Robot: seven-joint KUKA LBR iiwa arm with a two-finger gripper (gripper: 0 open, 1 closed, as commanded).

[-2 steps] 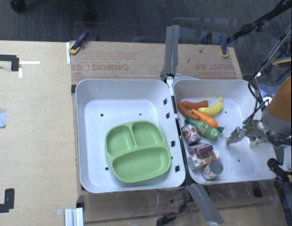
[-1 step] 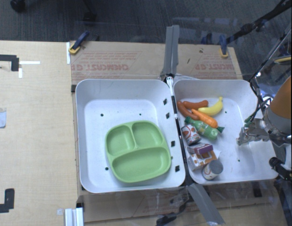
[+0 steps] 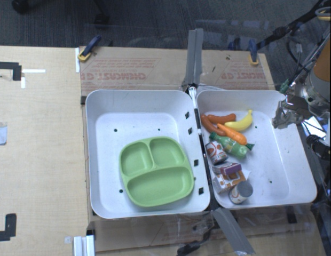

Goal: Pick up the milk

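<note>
Camera view, looking down at a slant. Two white bins sit side by side on the bench (image 3: 37, 143). The left bin (image 3: 101, 111) holds a green divided plate (image 3: 155, 170), lying flat at centre-low of the frame. The right bin (image 3: 293, 180) carries all the small items, clustered against its left wall.

Item cluster, top to bottom: a sausage (image 3: 219, 118), a yellow banana (image 3: 241, 122), an orange carrot (image 3: 232, 134), a green bottle (image 3: 233, 147), a red-and-white can (image 3: 216, 152), then the milk (image 3: 228, 176), and a tin (image 3: 239, 192) touching the milk's lower right edge. I take the milk to be the small carton with a purple top and white-and-orange sides; its label is too small to read. It lies in the lower left part of the right bin, just below the can.

The end effector (image 3: 285, 117) hangs at the right of the frame, over the upper right edge of the right bin. It is well apart from the milk, and nothing shows between its tips. Whether it is spread or closed I cannot tell at this size.

Progress, judged: the pick has not started. The milk rests in the bin, untouched. Left to do: travel down-left across the bin, descend onto the carton, close, lift. Close neighbours (can, tin) may crowd the grasp.
</note>
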